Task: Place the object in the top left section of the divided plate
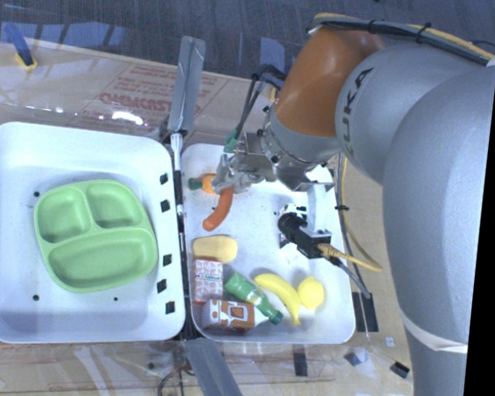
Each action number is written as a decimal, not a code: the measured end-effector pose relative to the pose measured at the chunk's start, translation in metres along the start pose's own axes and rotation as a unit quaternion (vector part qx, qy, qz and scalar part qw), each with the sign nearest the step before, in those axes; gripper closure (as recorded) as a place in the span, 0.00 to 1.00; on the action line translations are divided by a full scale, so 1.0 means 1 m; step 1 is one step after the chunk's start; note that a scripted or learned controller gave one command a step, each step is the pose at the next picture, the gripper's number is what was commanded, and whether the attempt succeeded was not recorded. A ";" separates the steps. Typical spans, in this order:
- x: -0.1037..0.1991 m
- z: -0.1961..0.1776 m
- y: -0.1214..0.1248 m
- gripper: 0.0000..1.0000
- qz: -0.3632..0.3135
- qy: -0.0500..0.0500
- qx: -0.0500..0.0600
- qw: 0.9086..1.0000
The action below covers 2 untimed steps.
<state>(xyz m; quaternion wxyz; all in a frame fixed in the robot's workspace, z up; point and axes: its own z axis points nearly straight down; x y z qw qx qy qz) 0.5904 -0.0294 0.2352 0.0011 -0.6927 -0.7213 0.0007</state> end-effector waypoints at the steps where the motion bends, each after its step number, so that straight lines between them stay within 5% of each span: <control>1: 0.014 -0.037 0.008 1.00 0.023 0.000 0.000 1.000; 2: 0.079 -0.030 0.045 1.00 -0.058 -0.001 -0.001 0.998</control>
